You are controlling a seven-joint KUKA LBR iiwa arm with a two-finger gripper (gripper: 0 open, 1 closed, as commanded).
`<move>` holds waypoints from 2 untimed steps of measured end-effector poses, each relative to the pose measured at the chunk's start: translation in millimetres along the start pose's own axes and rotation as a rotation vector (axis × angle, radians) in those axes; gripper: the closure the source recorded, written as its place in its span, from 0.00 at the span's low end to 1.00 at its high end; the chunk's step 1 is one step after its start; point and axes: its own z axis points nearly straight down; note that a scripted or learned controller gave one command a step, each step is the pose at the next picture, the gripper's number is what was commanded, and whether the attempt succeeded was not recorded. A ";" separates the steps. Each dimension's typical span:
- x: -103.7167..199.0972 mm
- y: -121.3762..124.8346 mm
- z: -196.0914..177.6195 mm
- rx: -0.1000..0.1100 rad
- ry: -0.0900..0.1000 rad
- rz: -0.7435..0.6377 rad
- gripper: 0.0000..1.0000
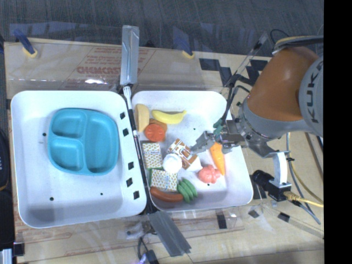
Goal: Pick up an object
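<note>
carrot [218, 157]: right bin [237, 187], near its right wall, long axis roughly upright in view, narrow tip toward the front wall, top end under the claw | claw [210, 138]: over the bin's right-centre, just above the carrot's top; opening and grip cannot be told

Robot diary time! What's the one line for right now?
phase: reaching | pincer: over right bin, beside carrot | held: nothing seen | blue tray: left bin
</note>
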 end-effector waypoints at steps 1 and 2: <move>1.7 58.4 16.2 -0.001 -0.001 -0.087 0.00; -13.9 78.7 12.2 -0.003 -0.002 -0.016 0.00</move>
